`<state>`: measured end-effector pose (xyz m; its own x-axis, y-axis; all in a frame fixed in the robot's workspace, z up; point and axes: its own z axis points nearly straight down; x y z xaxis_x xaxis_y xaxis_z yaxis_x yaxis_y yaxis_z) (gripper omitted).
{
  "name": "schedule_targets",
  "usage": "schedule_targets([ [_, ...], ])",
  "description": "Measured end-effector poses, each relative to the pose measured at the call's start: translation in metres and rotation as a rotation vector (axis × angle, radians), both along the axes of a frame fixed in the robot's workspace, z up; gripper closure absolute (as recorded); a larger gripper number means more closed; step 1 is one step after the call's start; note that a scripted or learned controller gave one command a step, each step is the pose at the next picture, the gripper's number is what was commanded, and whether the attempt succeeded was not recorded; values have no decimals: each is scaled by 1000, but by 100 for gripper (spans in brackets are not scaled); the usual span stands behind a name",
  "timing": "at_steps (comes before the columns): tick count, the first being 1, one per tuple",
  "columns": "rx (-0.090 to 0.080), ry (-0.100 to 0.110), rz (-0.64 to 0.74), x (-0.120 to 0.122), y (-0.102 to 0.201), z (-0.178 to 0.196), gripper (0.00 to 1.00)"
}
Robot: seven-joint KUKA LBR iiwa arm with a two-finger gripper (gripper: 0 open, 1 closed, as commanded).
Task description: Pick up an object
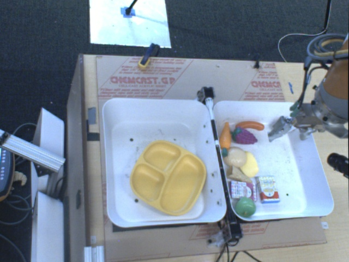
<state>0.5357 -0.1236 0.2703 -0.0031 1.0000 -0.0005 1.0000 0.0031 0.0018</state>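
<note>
Tool [279, 129] above right bin [311, 168] — nothing gripped

White bins: two, a left bin [117, 146] and a right bin [311, 173], side by side on one table [180, 75].
Yellow divided plate [168, 177]: one, three compartments, in the left bin.
Toy food, all in the right bin: one carrot [226, 136], one sausage [250, 126], one bunch of purple grapes [245, 137], one green ball-shaped fruit [246, 207].
Small cartons: two [241, 190] [268, 189].
Pale yellowish pieces [242, 161]: a cluster, number unclear.
</note>
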Motion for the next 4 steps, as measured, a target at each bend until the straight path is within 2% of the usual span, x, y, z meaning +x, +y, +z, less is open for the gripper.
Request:
schedule_targets([
  [1, 1, 4, 0, 25, 39, -124, 0],
  [2, 0, 0, 1, 106, 31, -159, 0],
  [3, 0, -4, 3, 107, 31, -148, 100],
  [4, 0, -3, 3, 107, 31, -148, 0],
])
